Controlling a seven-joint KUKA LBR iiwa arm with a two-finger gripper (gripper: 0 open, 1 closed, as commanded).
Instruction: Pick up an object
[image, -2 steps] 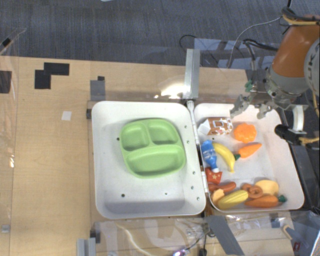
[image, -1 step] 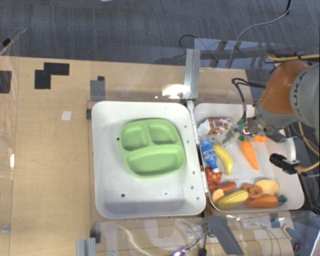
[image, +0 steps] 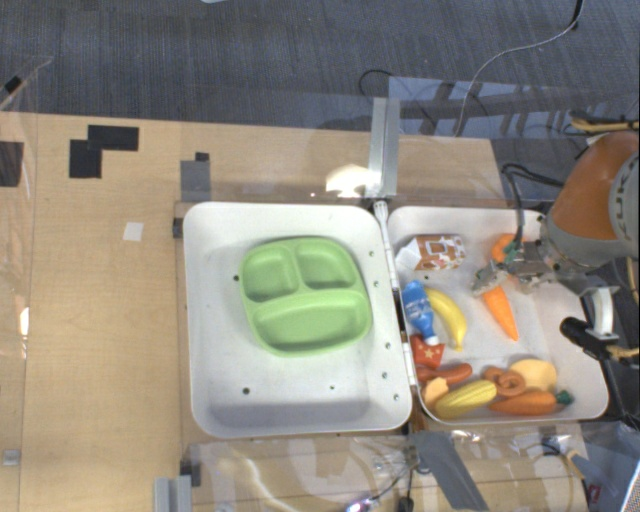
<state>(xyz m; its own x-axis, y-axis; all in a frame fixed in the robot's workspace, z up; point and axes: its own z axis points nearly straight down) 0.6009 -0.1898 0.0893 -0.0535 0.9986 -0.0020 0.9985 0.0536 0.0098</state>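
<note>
1. Pale wood made up the bench (image: 90, 330), with black marker patches near its far left corner and grey carpet beyond; two shallow white bins sat side by side on it, their inner walls touching along a metal divider.

2. On the left, the left bin (image: 215, 400) held a single thing, a green compartment tray (image: 303, 295), lying flat near the middle. It looked like the drop-off side, kept bare so that whatever was lifted had somewhere to land.

3. Crowded by comparison, the right bin (image: 590, 400) carried the candidates for picking: a snack packet (image: 440, 252) at the far left, a blue bottle (image: 417, 310) along the divider wall, a yellow banana (image: 449, 318) just beside it, and a heap at the near wall with a yellow squash (image: 464, 398), a sausage (image: 446, 377), an orange carrot (image: 528, 403) and a pale round fruit (image: 535, 374).

4. At the far right of that bin, the gripper (image: 512, 268) hung low over a lone orange carrot (image: 500, 310), whose thick end lay just under the fingertips while its point aimed toward the near wall. That carrot, apart from the heap, seemed the likely target (an isolated piece is easier to close on).

5. As for the tool's state, the metal fingers looked spread to either side of the carrot's thick end, with nothing visibly clamped between them; I judged it open and empty-handed, the grasp not yet made.

6. A second small orange piece (image: 503, 245) sat just behind the gripper, near enough to be nudged.
</note>
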